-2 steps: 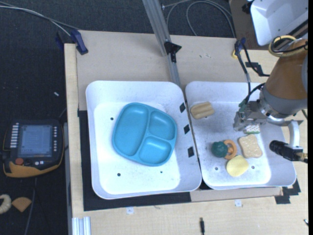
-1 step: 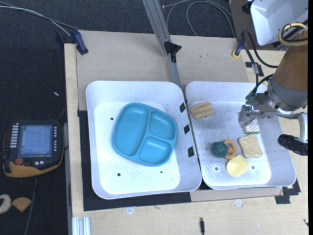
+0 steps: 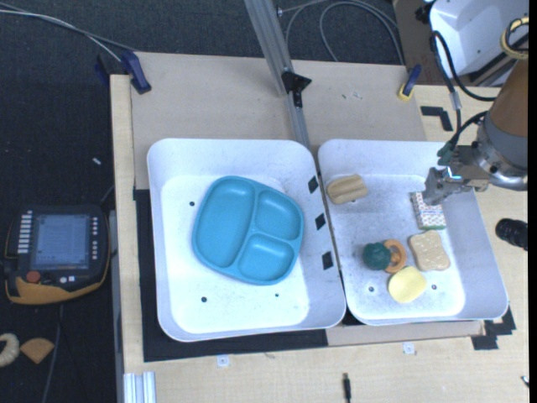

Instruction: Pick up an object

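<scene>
On the bench (image 3: 210, 99), two shallow white bins sit side by side. Left bin (image 3: 168, 225): one blue divided plate (image 3: 247, 240) with three compartments, lying roughly at the bin's middle. Right bin (image 3: 478, 250): five items. A tan bread roll (image 3: 346, 188) lies near the far left corner. A small flat packet with a speckled pattern (image 3: 430, 212) lies toward the right side. Just below the packet sits a beige slice of toast (image 3: 429, 251). Left of the toast lies a dark green round toy (image 3: 376, 254) touching an orange ring (image 3: 394, 257). A pale yellow lemon-like piece (image 3: 407, 286) rests nearest the front edge, just below the ring and the toast. Gripper (image 3: 438, 187): reaching in from the right on the grey arm (image 3: 508, 133), positioned over the far end of the speckled packet; whether its fingers are spread or closed cannot be told from this angle, and nothing is seen held between them. Off the bench, at the far left: a handheld control pendant with a screen (image 3: 57, 246), lying on the dark floor.
</scene>
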`<state>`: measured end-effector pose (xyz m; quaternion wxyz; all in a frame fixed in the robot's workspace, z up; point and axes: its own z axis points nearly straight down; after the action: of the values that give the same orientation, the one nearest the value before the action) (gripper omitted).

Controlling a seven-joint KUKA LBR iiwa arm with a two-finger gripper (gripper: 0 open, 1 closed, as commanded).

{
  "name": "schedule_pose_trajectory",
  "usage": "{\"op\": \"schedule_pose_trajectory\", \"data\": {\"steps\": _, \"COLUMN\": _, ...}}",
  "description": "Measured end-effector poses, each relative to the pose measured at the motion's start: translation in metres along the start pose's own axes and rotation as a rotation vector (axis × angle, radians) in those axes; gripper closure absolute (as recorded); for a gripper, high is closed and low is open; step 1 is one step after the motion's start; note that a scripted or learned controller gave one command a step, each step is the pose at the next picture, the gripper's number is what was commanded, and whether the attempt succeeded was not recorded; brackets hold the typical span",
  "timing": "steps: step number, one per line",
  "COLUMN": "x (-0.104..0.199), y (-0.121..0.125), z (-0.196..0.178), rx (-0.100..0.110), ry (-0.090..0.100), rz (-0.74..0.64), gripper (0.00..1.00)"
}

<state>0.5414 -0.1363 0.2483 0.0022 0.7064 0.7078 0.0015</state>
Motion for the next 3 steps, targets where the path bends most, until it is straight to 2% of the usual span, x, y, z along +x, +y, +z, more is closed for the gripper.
{"op": "schedule_pose_trajectory", "data": {"steps": 2, "x": 0.101, "y": -0.015, "z": 0.002, "rx": 0.008, "ry": 0.003, "rz": -0.003, "gripper": 1.0}}
{"op": "schedule_pose_trajectory", "data": {"steps": 3, "x": 0.15, "y": -0.003, "z": 0.004, "rx": 0.005, "ry": 0.003, "rz": -0.005, "gripper": 1.0}}
